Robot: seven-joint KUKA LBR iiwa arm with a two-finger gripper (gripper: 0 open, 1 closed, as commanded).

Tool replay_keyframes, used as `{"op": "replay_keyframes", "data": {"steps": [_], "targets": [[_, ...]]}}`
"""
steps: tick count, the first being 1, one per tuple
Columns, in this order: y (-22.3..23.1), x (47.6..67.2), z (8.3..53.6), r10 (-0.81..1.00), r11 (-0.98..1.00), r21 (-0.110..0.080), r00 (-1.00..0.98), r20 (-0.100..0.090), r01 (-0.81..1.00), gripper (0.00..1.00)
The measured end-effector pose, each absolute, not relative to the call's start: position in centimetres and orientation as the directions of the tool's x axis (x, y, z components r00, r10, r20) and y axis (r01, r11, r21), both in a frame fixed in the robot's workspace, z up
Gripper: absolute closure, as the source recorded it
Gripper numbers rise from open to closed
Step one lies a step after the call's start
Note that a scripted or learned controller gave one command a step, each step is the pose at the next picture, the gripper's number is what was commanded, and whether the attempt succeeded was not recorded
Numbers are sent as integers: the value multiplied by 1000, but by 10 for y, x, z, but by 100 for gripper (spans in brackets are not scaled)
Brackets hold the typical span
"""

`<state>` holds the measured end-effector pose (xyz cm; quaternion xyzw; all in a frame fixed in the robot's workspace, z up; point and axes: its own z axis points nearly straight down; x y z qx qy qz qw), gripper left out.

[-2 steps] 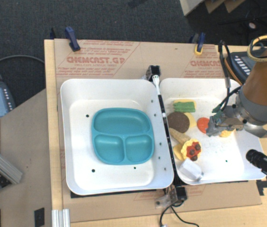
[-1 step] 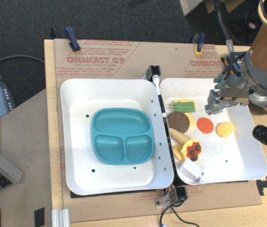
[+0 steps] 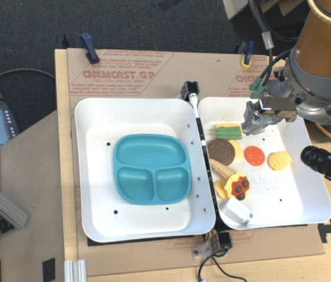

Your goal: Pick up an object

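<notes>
Camera view | brown bench board (image 3: 154, 75) on dark carpet (image 3: 24, 28) | tool (image 3: 253, 125) grip: cannot tell

end effector (image 3: 252, 124) above right bin (image 3: 306, 175), beside green block (image 3: 228, 132)

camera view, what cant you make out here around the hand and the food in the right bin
- Hand: its fingers are too small and dark in the camera view to tell their state.
- Arm: cut off by the top and right edges.
- Green block: its right end sits under the hand.
- White cup: what it holds is too small to see.
- Right bin: the arm hides its far right corner.
</notes>
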<state>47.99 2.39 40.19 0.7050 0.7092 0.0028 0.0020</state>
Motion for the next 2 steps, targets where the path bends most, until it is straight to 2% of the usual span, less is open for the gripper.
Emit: {"op": "replay_keyframes", "data": {"steps": [1,2], "targets": [[-22,511,296,1000,-4,-6,4,-1,1000,100],[13,479,412,1000,4,8,-4,0,1000,100]]}}
